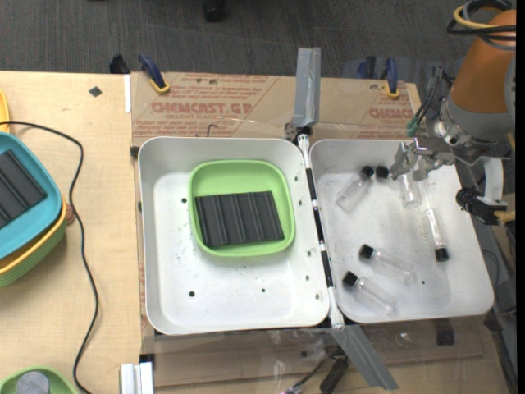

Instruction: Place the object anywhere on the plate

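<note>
I watch from above as the arm [480,80] reaches in over the right bin [463,298]. Its claw [413,169] hangs low at the far end of that bin, just beside a clear vial [408,189] that stands or leans right under it. I cannot tell whether the claw is open or closed, or whether it has that vial.

More clear vials with black caps lie scattered in the same bin: one [354,189] toward the divider, one [433,232] near the outer wall, two [385,258] [367,290] at the near end.

The green plate [240,176] sits in the left bin [164,294], across the divider from the vials, with a dark ribbed mat [238,218] on it.

My worries: the vials are smooth, round and see-through, so I judge a pinch could slip or squirt one sideways. A loose hold could drop it while crossing the divider. Set down on the ribbed mat, a vial might roll off the plate.
</note>
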Robot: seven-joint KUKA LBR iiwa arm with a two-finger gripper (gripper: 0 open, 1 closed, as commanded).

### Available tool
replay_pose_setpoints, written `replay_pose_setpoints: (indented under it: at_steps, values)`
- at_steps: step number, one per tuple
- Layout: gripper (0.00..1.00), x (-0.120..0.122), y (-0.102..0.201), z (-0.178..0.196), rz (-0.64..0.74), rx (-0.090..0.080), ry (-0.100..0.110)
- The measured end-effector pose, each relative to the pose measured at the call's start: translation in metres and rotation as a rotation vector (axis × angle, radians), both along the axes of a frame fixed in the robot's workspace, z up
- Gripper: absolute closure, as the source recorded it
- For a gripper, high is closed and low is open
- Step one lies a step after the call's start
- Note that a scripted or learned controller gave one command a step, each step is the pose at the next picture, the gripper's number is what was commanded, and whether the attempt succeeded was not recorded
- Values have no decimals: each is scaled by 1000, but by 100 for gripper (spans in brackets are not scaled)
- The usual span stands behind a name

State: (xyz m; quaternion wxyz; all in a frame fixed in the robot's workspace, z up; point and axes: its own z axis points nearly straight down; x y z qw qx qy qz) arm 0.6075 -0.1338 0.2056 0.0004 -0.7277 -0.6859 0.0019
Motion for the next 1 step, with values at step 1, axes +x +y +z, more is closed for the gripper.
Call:
replay_pose_setpoints:
  at_steps: [1]
  values:
    - [0,0,0,0,0,0,-1]
